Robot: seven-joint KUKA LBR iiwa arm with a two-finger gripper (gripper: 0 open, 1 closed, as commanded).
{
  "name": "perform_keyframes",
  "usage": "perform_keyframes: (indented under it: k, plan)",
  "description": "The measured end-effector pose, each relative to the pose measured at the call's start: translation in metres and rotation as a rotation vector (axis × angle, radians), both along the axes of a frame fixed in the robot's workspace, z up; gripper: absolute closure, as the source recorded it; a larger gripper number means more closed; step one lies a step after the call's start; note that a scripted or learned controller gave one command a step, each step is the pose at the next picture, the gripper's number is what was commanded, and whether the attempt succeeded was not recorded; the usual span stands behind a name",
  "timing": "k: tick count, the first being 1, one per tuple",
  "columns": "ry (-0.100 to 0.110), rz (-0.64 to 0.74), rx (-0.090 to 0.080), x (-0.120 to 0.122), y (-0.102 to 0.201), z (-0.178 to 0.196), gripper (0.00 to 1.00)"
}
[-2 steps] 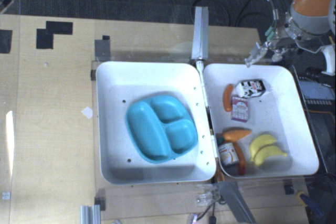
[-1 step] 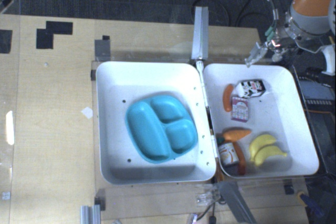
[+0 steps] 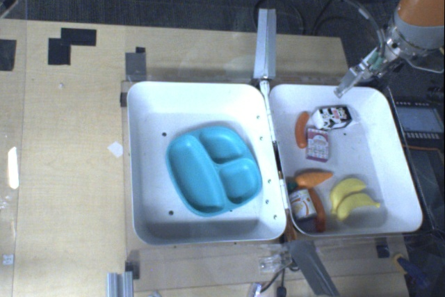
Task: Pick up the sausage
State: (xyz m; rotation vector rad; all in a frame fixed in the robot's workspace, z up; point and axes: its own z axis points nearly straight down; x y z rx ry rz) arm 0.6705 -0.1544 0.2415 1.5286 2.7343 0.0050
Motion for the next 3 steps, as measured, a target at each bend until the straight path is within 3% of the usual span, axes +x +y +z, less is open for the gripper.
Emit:
perform_keyframes:
  k: [1,2,3]
  plan:
    - [-0.002,-0.003,0.0,0.001,-0.007,-0.121,0.0]
    - [-0.002,0.166,-0.002,0.001,0.011,-0.061,0.0]
    - [-0.002,0.178,-0.002,-0.022,-0.001,-0.117,0.0]
